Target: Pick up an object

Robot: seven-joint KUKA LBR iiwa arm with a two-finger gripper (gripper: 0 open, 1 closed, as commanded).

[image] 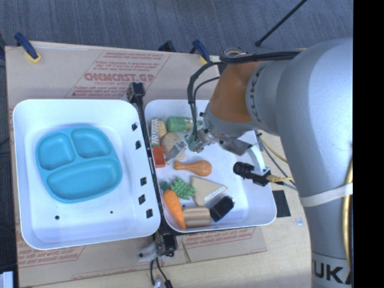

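Tool [193,141] sits low over the upper middle of the right bin [264,204], under the orange band of the arm [312,113]. Whether it is apart or together I cannot tell; cables and the wrist hide most of it.

Nearest to it is a pale rounded piece [170,141], touching or just below the tip, with a green bottle-like item [177,123] just beyond, toward the far wall. A small red block [158,156] lies against the bin's left wall, and an orange drumstick-shaped toy [194,167] lies just beside the tool toward the near side.

Farther out, near the front wall, are a carrot [174,207] with green leaves [182,189], a tan wedge [209,191], a wooden cylinder [195,216] and a black block [221,208], packed close together.

The left bin [24,221] holds a blue divided plate [78,162]. Both bins rest on the cardboard-covered table [108,71].

The pale piece looks the likeliest target. It appears to be light, rigid toy food, probably smooth plastic, so it may slip or roll; a hold across its narrow width, square to the sides, seems safest. Its neighbours crowd it and could get nudged or caught.
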